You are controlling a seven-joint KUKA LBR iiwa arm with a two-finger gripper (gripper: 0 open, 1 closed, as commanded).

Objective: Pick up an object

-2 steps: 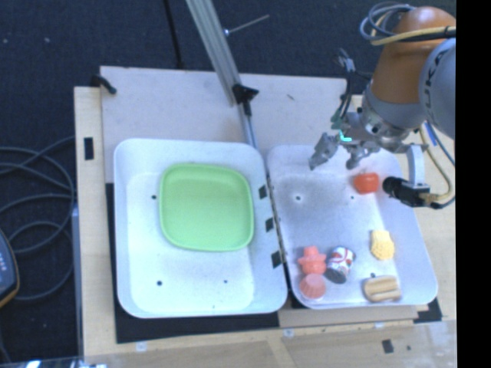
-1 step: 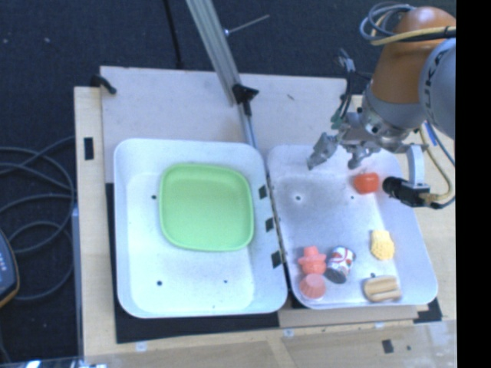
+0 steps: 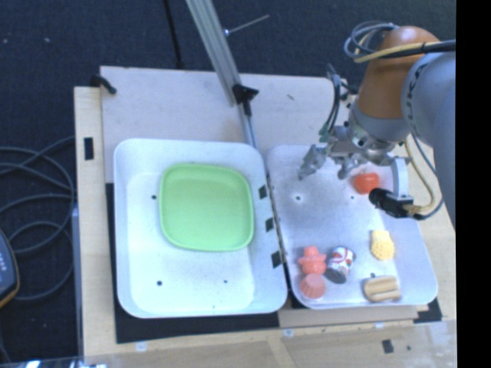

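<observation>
Your nearest target, a small glossy orange-red rounded object, lies near the far end of the right-hand shallow white plastic bin, just beside the two-finger gripper. You see the fingers spread apart with nothing between them (one points toward the bin's left wall). Along the near edge sit a bumpy yellow lump, a tan bread-like roll, a coral knobbly toy, a pink disc and a shiny white-and-dark piece. The left bin holds a smooth, square, light-green plate.

green plate in left bin | cables on floor
</observation>
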